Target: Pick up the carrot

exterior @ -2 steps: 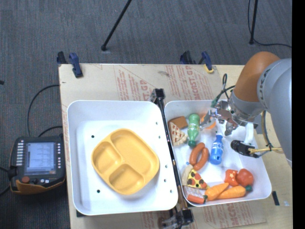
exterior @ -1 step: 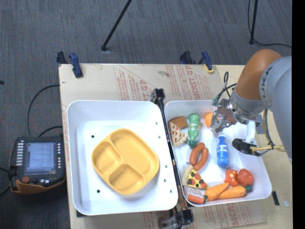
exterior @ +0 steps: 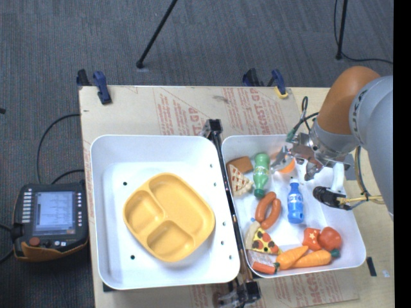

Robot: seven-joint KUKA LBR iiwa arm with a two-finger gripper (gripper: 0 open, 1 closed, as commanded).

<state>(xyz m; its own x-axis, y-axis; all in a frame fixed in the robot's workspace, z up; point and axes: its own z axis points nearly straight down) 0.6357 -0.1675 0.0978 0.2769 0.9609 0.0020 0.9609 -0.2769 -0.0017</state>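
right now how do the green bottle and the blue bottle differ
The green bottle lies near the right bin's far left, beside the waffle; the blue bottle sits nearer the middle, right of the sausage. Green looks slightly longer. The blue one has a white label; green shows none. Both are toy bottles lying lengthwise, caps toward the far wall.

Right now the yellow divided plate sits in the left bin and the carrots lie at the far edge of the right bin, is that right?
Not quite. The yellow divided plate is in the left bin, but the carrots lie at the near edge of the right bin, as the camera view shows.
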